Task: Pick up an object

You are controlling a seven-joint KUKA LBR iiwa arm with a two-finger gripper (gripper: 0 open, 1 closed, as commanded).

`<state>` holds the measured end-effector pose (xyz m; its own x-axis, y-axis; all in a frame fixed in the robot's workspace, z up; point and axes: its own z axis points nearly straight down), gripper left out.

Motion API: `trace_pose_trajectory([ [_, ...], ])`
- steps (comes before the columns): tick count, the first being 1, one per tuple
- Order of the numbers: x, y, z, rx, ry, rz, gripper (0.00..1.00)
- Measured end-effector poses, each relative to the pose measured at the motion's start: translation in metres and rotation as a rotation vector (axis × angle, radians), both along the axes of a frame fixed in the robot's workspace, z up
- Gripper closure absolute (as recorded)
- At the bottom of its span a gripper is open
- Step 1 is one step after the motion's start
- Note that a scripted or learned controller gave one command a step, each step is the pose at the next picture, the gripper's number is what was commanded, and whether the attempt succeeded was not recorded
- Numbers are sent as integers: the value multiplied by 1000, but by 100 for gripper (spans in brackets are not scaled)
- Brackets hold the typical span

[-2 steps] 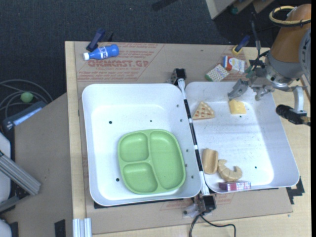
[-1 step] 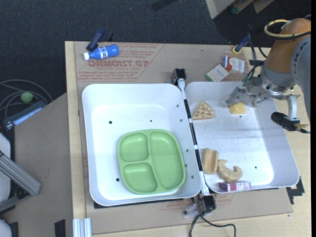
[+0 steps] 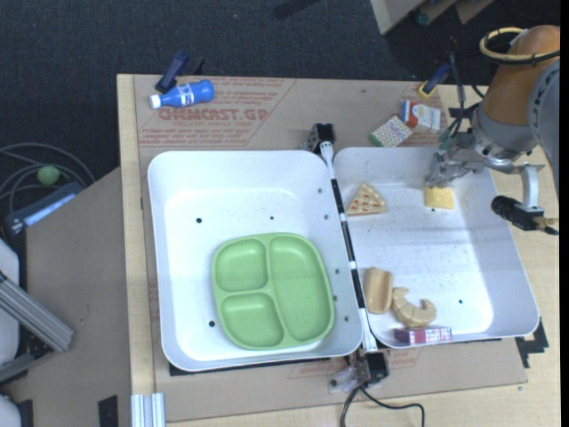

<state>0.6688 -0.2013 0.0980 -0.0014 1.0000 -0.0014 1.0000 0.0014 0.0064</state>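
Presently, the gripper (image 3: pixel 442 173) is seen low in the right bin (image 3: pixel 462 265), near its far edge, directly over a yellow block (image 3: pixel 439 198); its grasp state cannot be told. A waffle wedge (image 3: pixel 365 200) lies near the bin's far left corner. A bread piece (image 3: pixel 378 289), a croissant (image 3: pixel 414 309) and a small packet (image 3: pixel 423 334) are grouped at the near edge. A green divided plate (image 3: pixel 270 289) is held in the left bin (image 3: pixel 178 238).

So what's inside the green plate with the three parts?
Nothing that I can see. All three compartments of the green plate look bare. It sits in the left bin. The bin floor beneath the plate is covered, so I can't tell what's under it.
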Motion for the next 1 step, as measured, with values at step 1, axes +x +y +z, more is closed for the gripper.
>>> trace_pose_trajectory([
  [1,-1,-23,83,-1,3,-1,100],
])
